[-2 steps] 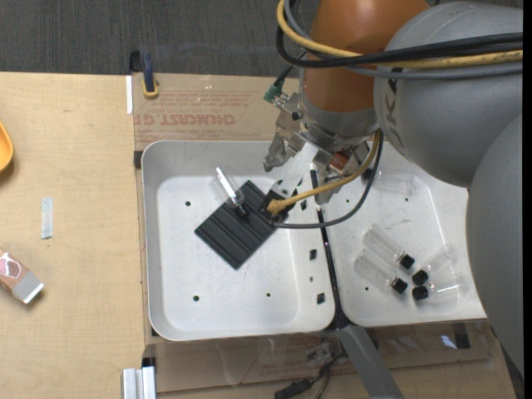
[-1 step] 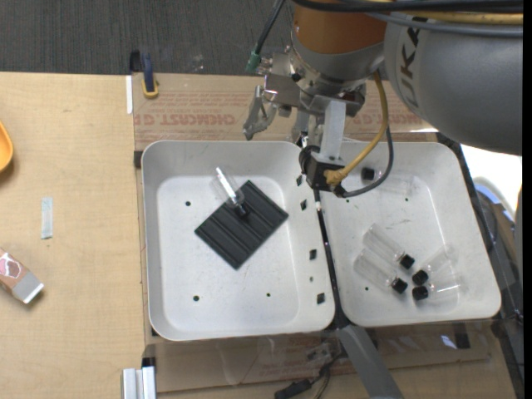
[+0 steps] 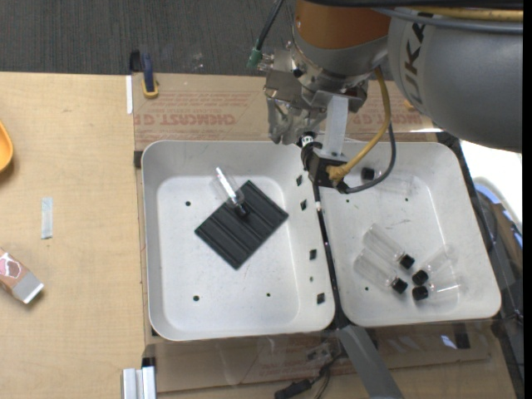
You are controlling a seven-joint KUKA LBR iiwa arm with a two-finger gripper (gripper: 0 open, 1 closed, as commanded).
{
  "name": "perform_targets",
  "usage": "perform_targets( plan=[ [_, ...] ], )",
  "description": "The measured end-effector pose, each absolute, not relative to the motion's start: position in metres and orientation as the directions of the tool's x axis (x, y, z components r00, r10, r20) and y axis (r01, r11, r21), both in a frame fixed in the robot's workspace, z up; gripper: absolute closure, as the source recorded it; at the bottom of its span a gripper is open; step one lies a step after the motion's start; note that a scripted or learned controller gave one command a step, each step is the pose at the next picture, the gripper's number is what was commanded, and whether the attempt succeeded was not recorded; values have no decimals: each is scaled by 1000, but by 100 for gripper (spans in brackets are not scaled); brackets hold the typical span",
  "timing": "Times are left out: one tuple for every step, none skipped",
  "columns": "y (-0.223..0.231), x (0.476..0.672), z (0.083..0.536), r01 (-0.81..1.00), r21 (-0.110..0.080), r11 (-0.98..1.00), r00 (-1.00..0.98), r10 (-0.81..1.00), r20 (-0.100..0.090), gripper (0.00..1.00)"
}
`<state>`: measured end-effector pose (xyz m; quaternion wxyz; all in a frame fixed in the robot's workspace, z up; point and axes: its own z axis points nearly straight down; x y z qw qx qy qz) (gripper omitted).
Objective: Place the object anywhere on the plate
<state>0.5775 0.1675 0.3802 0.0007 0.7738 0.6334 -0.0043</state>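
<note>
A: Layout check?
B: Two bins side by side, centre of frame. Left bin (image 3: 158, 248) holds the plate (image 3: 241, 223), mid-bin, tilted diagonal. Small object (image 3: 229, 191) lies on the plate's upper-left corner, partly overhanging.
A: Right bin?
B: Right bin (image 3: 474, 248) has a cluster of vials (image 3: 403, 268) in its lower half.
A: Arm?
B: Gripper (image 3: 293, 131) hangs top centre, above the bins' far edge, near the divider.

A tan bench (image 3: 75, 165) is seen, on which two white bins are set side by side: the left bin (image 3: 166, 306) and, touching it, the right bin (image 3: 465, 298). Left of the left bin, a small grey strip (image 3: 46, 219) and an eraser-like block (image 3: 18, 277) are laid on the bench.
</note>
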Motion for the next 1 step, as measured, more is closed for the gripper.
perform_targets(
  plan=[
    [153, 602, 400, 994, -1, 106, -106, 994, -3, 100]
  ],
)
